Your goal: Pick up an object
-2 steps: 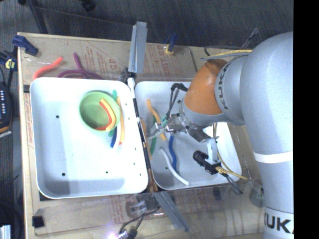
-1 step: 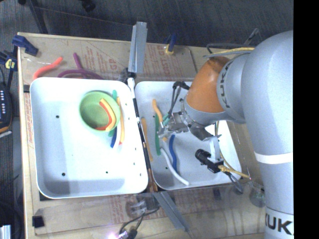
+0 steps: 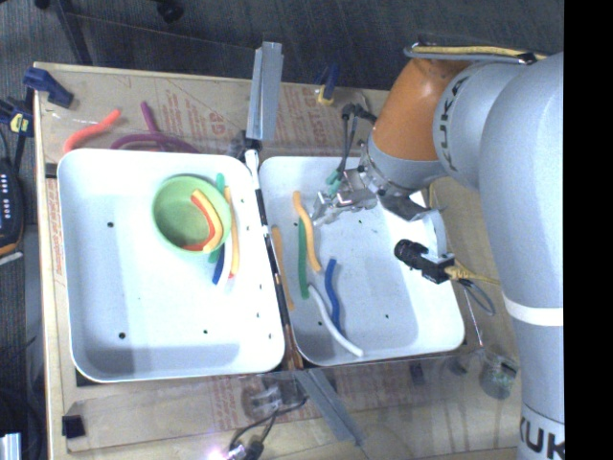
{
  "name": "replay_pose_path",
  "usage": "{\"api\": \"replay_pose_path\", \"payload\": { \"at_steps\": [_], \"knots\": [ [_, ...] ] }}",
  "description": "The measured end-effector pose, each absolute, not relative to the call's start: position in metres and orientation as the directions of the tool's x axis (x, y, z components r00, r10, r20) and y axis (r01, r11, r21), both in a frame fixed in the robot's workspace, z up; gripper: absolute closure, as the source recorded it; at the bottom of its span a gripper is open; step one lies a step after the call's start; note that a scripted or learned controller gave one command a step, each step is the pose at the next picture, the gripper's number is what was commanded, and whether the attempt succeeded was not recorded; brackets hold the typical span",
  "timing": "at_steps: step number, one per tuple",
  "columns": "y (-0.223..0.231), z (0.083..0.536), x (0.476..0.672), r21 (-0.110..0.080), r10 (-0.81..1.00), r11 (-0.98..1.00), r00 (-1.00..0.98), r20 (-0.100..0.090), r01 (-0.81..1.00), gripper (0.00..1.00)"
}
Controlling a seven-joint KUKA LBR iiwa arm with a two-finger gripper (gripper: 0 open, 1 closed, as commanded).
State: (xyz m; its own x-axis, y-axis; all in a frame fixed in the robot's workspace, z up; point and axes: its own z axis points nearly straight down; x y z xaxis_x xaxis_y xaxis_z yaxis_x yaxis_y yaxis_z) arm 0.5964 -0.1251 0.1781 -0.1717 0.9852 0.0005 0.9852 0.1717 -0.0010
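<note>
camera view: gripper (image 3: 330, 202) hovers at upper centre of the right bin (image 3: 436, 329), its grip state i cannot tell; lower squarely over the yellow strip (image 3: 303, 220) just left before closing.

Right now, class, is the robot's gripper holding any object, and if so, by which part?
It cannot be told. The gripper sits over the right bin near the yellow strip, and nothing visibly lies between its fingers.

**Camera placement: single fixed overhead view**

One camera sits above the bench (image 3: 182, 103), looking down at a slant. It takes in the left bin (image 3: 96, 314) and right bin (image 3: 431, 319) whole, from moderate range. The arm (image 3: 498, 161) enters from the right, close to the lens.
</note>
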Motion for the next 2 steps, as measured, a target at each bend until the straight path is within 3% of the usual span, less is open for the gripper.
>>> {"api": "replay_pose_path", "payload": {
  "at_steps": [1, 2],
  "knots": [
    [-0.125, 0.178, 0.596, -0.001, 0.985, 0.172, -0.172, 0.001, 0.985, 0.00],
    [-0.133, 0.092, 0.582, 0.001, 0.992, 0.125, -0.125, -0.003, 0.992, 0.00]
  ]
}}
